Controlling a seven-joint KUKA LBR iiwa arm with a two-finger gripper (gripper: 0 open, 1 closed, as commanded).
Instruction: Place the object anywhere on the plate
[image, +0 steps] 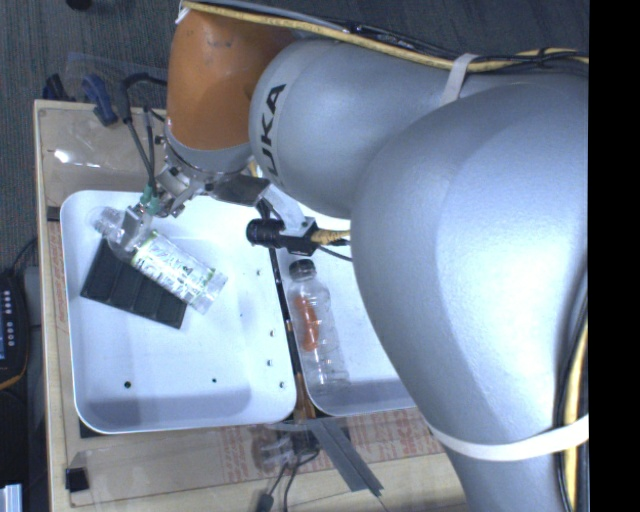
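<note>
We see the gripper (150, 203) at the far end of a clear bottle (165, 260) lying across the dark plate (125, 287) in the left bin (180, 400); its grip we cannot tell. Light, smooth, crushable; we'd take its middle

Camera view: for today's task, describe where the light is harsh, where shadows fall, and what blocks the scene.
In the camera view, glare whitens the floor of the left bin near the gripper; the clear bottle glints over the dark plate; the arm looms large and slightly soft, covering much of the right bin; soft shadow lies along the left bin's near edge.
</note>
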